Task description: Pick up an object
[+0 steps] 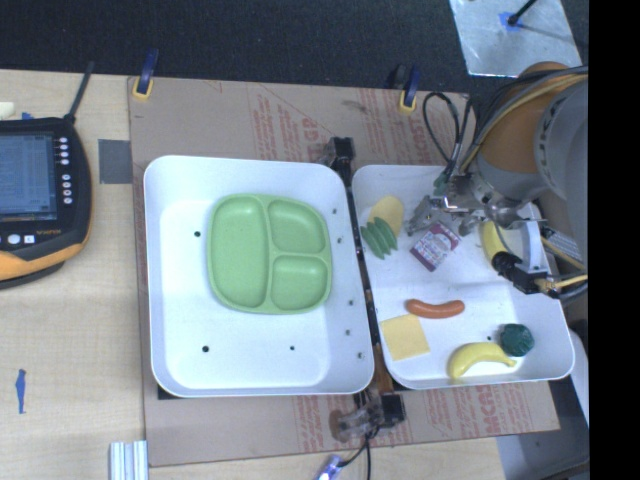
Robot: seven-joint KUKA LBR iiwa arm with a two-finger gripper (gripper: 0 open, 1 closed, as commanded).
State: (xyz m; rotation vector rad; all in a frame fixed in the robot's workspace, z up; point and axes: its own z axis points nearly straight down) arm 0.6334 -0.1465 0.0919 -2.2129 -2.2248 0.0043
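In the left bin [180, 268], a green divided plate [270, 253] is seen lying flat near the middle, well apart from the arm. Across the shared rim, in the right bin [560, 318], a green ridged toy [380, 236] and a pale yellow piece [388, 211] are found against the left wall. To the right of these, a small maroon-and-white packet [434, 246] is seen lying tilted, its long axis running from lower left to upper right. The gripper [447, 211] is poised just above and slightly right of that packet, at its upper end. Whether anything is held cannot be told; the packet appears to lie on the bin floor, not lifted. It is judged the nearest candidate for a pick. Lower in the bin a sausage [434, 308], a yellow cheese slice [404, 337], a banana [482, 360] and a dark green ball [517, 340] are laid out, farther from the tool.
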